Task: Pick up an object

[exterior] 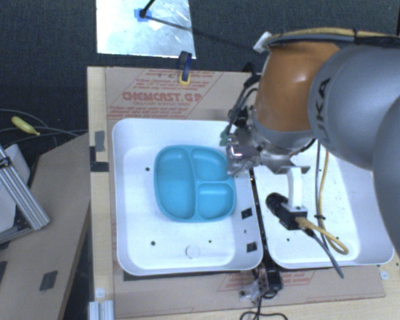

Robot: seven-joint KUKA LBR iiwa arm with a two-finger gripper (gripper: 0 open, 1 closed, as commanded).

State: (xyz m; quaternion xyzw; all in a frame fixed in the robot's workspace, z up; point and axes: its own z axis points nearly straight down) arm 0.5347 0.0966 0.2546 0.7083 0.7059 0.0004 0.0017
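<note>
plate: smooth blue plastic, soft sheen, moulded into three compartments
left bin: white plastic, smooth, slightly glossy along the rim
right bin: same white plastic, smooth
board: brown cardboard under the bins, matt, printed with red lettering
arm: grey shell, smooth, satin finish with a soft highlight
band: orange, glossy, shows reflections
sheet: silvery, foil-like, shiny and faintly wrinkled
rail: bare metal extrusion, ribbed, dull shine
floor: dark, matt, rough like carpet
side table: tan, matt, flat surface
</note>
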